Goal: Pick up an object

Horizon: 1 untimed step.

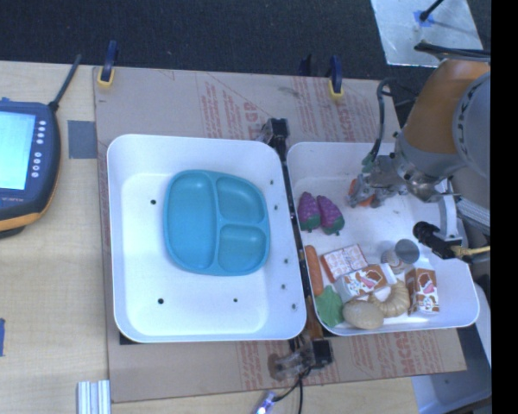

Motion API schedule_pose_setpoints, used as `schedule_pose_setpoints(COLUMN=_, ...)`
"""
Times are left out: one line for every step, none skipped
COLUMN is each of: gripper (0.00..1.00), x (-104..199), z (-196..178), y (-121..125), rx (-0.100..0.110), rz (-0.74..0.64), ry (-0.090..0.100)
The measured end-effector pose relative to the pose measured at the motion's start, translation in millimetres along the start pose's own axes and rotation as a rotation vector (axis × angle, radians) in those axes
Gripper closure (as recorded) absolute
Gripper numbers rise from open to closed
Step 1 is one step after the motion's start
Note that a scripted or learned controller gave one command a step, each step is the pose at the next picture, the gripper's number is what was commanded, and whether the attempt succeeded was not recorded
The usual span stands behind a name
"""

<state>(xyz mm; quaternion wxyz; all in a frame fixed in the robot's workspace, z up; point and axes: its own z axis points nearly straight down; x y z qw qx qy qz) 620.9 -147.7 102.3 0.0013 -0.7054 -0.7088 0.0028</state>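
Several small toy foods lie in the right bin point(466, 313); the purple grapes point(319, 213) look light, hard and bumpy (likely slippery), best pinched across their narrow middle. Whether the tool point(369, 192), near them, holds anything I cannot tell.

Blue divided plate point(216, 222) in left bin point(125, 231); teach pendant point(13, 166) on bench beside it.
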Motion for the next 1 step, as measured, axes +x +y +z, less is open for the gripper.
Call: schedule_pose_setpoints(gripper=1.00, x=79.6, z=-90.2, y=-32.6, rx=-0.003, rz=-0.002, ry=0.002)
